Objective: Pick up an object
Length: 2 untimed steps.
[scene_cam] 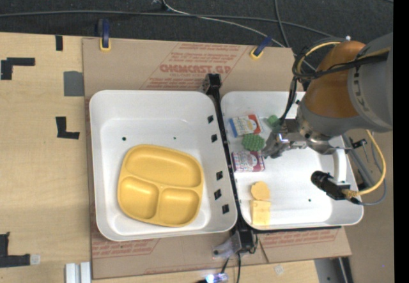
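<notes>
Nothing lifted yet. Gripper (278,142) low in right bin (319,214), beside green object (254,142); grip state impossible to tell. Yellow block (260,211), packets (245,125) lay near green object. Grasp and lift remained.

Red printed lettering runs across the brown cardboard sheet (192,64) lying under the two white bins; its largest line seems to read "CHEMCAST GP", though the slanted view leaves the letters soft, and the smaller red lines above it are too fine to read. In the right bin, a small white packet (245,124) and a pink-and-white packet (247,161) carry print that is too small to make out.
</notes>
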Each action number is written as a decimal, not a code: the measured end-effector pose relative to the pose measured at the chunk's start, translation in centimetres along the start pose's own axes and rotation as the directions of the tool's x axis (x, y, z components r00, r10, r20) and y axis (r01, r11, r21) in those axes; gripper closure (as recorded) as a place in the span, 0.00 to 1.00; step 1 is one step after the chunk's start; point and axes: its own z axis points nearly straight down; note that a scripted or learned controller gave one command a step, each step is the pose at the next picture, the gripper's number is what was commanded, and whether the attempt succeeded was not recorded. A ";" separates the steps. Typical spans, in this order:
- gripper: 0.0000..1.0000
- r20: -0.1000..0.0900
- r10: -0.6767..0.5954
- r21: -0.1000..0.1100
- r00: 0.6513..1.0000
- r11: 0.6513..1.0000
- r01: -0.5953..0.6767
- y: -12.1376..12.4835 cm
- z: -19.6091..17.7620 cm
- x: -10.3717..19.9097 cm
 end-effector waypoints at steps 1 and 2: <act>1.00 0.001 -0.001 -0.002 1.000 1.000 0.001 0.2 -6.2 0.6; 1.00 0.000 0.000 0.000 1.000 1.000 0.000 0.3 -9.2 0.6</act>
